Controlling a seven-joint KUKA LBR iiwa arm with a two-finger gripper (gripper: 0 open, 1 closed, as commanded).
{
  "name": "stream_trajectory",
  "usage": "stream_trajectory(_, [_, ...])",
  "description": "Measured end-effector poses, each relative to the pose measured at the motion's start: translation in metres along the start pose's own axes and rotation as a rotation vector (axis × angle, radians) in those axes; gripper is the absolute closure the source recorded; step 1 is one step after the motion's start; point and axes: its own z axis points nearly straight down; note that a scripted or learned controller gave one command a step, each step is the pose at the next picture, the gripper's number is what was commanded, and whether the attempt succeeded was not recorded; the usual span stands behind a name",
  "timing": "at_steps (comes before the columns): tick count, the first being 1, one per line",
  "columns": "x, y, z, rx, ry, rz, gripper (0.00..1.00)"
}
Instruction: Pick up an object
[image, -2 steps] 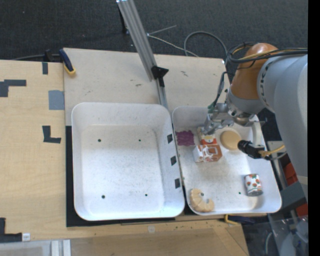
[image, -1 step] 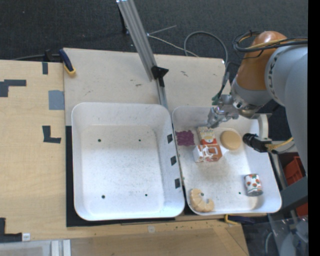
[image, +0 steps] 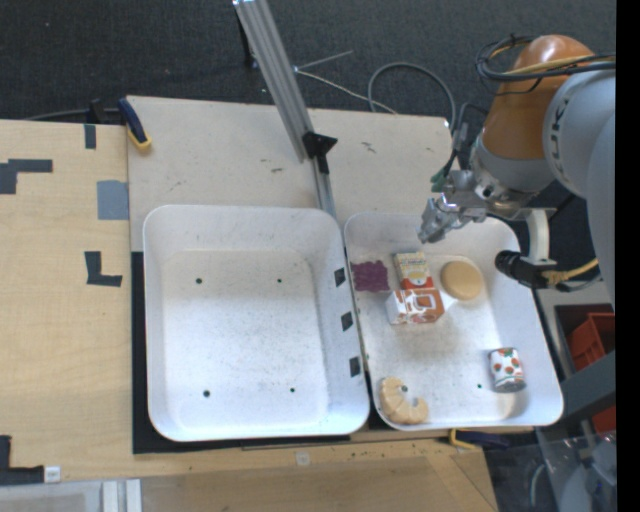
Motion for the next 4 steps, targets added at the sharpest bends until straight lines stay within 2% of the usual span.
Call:
stream_trajectory(1, [0.002, -0.002, -0.061, -0.002, -0.001, 0.001, 1.00])
stream_trajectory(3, [0.109, -0.022, -0.023, 0.007, 0.001, -0.004, 1.00])
stream_trajectory(4, [0.168, -0.040, -0.023, 0.006, 0.001, -0.005, 1.00])
